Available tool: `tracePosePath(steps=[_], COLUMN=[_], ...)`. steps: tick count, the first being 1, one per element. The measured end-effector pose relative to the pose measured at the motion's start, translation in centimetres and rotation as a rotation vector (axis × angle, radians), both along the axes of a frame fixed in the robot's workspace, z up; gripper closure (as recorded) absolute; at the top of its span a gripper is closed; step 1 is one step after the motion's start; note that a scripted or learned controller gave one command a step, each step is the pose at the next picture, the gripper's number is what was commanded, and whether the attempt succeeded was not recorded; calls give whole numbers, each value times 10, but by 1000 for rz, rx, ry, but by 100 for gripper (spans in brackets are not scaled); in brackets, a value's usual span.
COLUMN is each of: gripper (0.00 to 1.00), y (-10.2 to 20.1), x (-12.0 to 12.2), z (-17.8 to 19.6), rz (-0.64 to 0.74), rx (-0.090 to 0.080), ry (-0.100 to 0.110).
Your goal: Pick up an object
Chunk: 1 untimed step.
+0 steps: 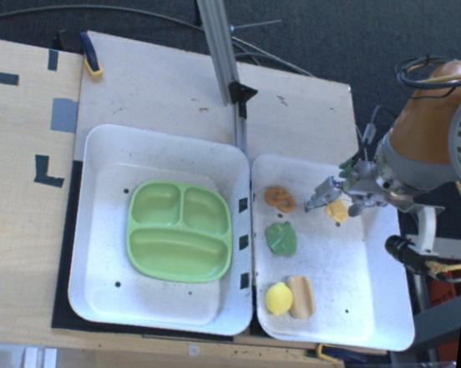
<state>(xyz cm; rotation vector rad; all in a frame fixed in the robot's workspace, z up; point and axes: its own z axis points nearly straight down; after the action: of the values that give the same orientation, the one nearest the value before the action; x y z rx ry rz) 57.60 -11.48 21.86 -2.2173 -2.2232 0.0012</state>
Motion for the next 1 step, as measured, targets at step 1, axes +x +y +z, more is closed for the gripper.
tracePosePath(steps=[1], gripper=[0], y=[0], x=[0], z=[0], rz=[0], rx=[0], ry=[0])
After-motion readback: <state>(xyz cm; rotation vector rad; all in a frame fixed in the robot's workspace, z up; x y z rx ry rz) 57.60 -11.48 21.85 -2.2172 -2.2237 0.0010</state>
